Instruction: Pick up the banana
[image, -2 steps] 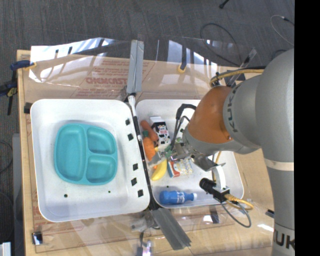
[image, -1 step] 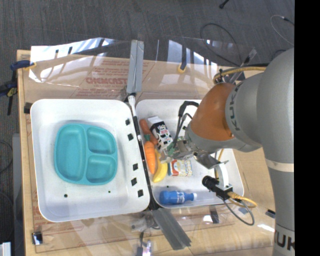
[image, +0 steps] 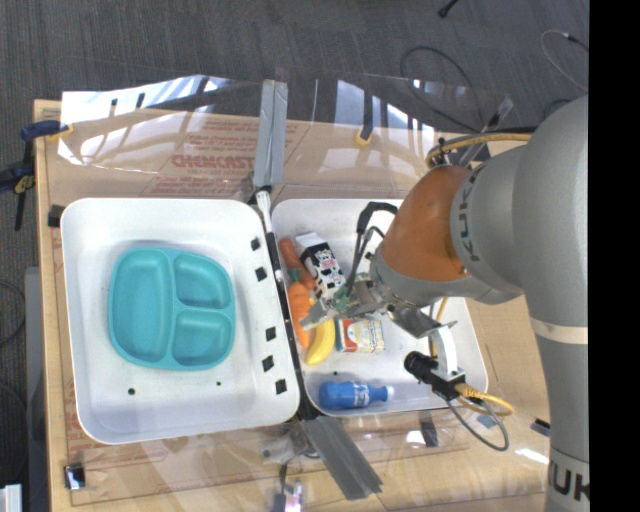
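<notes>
Right now I have the end effector (image: 340, 303) low in the right bin (image: 470, 372), at its left half, reaching in from the right under the orange wrist band. It sits among clutter, and from this slanted overhead view I cannot tell how it is set, or whether anything is caught in it. My guess is that it is down this low because the pick is being tried here.

Just below and slightly left of the tool is the banana (image: 321, 343), lying on the bin floor close to the dividing wall, its yellow curve running down and to the left. It looks very near the tool, perhaps touching, but I would not call it held. An orange carrot-like piece (image: 300, 300) lies just above it, a small black-and-white carton (image: 322, 266) further up, and a flat snack packet (image: 363, 335) right beside the banana. A blue bottle (image: 352, 394) lies on its side near the front wall.

Across the divider, the left bin (image: 85, 230) holds a teal divided plate (image: 172, 308), well apart from the work. Both bins rest on the tabletop (image: 130, 150), under clear sheeting
</notes>
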